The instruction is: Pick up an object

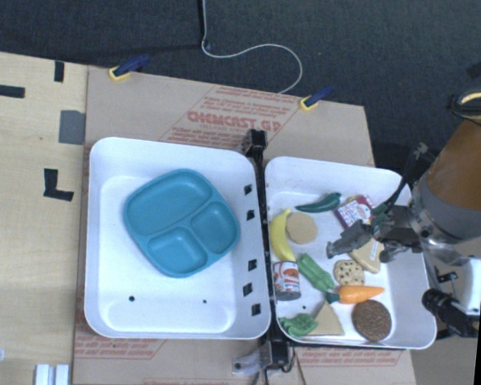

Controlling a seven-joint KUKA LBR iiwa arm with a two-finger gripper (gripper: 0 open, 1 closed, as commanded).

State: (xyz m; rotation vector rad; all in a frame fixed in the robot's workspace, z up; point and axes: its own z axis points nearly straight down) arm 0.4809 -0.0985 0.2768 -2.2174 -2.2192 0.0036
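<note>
Left bin (105,216): blue divided plate (182,221), lying flat. Right bin (396,336): toy food crowded together, with banana (280,236) near the divider, tin can (288,280) below it, orange carrot (358,294), brown patty (372,319) (front right corner). My end effector (362,240) hangs over this pile, above the cookie (348,271); its opening I cannot tell.
</note>
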